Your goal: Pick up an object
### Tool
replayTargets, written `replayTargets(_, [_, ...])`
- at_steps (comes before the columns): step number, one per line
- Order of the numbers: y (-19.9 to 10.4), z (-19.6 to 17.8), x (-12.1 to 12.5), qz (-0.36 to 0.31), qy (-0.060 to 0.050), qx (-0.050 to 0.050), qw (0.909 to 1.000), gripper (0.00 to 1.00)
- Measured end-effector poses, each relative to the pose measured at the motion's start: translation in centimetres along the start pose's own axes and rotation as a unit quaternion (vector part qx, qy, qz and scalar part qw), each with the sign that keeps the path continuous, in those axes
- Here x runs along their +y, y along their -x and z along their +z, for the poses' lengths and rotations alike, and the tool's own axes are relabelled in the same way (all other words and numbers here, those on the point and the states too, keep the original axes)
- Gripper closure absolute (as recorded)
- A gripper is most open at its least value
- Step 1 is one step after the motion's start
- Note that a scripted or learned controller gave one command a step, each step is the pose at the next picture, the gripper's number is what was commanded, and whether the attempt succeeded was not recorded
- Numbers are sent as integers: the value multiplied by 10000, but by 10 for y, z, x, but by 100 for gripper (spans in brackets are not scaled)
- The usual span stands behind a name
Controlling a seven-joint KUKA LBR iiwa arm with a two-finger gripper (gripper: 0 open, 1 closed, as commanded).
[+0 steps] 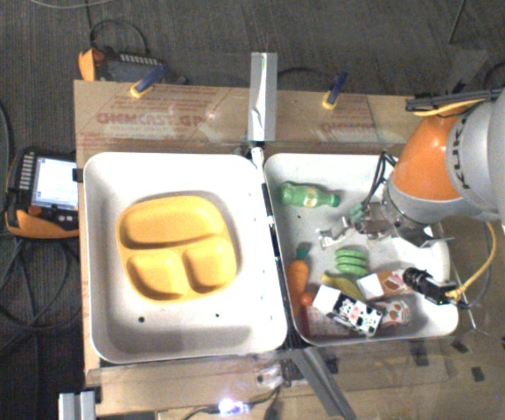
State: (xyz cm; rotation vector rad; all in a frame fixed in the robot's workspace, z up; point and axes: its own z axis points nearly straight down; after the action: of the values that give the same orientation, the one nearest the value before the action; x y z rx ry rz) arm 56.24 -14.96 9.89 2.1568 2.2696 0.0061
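Left bin (103, 322): yellow divided tray (178, 245). Right bin (445, 322): green bottle (307, 196), green ridged piece (351, 260), carrot (298, 274), small cartons (348, 309), writing too small to read. Gripper (344, 228) low above the green piece; grip state impossible to tell. "KU" on orange band (436, 160).

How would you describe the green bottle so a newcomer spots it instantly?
Look in the right bin, the one crowded with small items. The green bottle lies on its side near that bin's top left corner, apart from the pile lower down. It is the only pale green, translucent-looking item; the carrot below it is orange.
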Motion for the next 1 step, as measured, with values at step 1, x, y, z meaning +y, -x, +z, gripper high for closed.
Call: replayTargets(1, [-16, 12, 87, 375, -122, -7, 9992, 0])
